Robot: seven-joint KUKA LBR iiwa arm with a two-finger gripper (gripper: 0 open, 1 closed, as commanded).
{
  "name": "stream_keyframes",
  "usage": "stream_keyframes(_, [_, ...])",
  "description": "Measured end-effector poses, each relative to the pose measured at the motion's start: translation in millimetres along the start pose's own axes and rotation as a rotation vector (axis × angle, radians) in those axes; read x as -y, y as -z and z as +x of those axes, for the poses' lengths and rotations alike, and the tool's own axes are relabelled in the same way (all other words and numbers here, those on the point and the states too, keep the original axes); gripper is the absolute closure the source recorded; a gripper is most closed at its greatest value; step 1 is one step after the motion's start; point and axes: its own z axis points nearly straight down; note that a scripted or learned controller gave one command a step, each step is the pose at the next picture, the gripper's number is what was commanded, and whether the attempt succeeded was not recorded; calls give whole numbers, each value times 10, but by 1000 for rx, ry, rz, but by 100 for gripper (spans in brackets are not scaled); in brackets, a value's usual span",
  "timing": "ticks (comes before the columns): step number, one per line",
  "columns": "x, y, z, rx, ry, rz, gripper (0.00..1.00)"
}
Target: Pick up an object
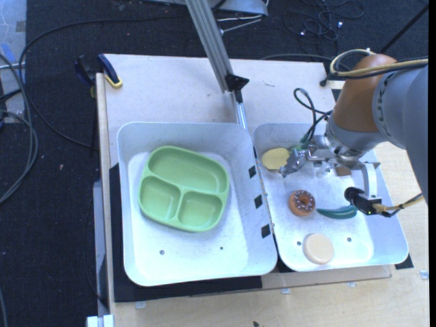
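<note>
The grey arm with its smooth orange band reaches in from the right, and its two-finger metal gripper point(294, 163) hangs over the upper part of the right-hand shallow white bin point(388, 247). The finger assembly is small, shiny and partly blurred against the pale bin floor; whether the jaws stand open or closed cannot be told, and nothing is seen between them.

Just beside the jaws, toward the bin's upper left corner, lies a flat, matte, pale yellow disc point(274, 158); whether the fingers touch it cannot be told. Below the jaws, near them but apart, sits a small round ring-shaped doughnut with brown, speckled glazing point(302, 202). To that doughnut's right, and below the wrist, lies a slim, curved, smooth teal-green piece shaped like a pepper or pod point(338, 212). Farther below the jaws, well apart, near the bin's front edge, rests a smooth cream-coloured round puck point(318, 248).

Well to the left of the jaws, the left-hand shallow white bin point(136, 257) holds a light green plastic tray with rounded corners and three moulded compartments point(184, 188), lying flat and tilted askew to the bin walls. Both bins have a dull, lightly scuffed surface. A ribbed grey metal rail point(208, 33) slants from the top toward the seam between the bins.
</note>
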Motion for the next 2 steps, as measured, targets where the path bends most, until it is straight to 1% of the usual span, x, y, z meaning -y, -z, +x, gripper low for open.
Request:
stream_keyframes(1, [-4, -248, 4, 2, -1, -5, 0])
stream_keyframes(2, [-17, -119, -4, 4, -2, -10, 100])
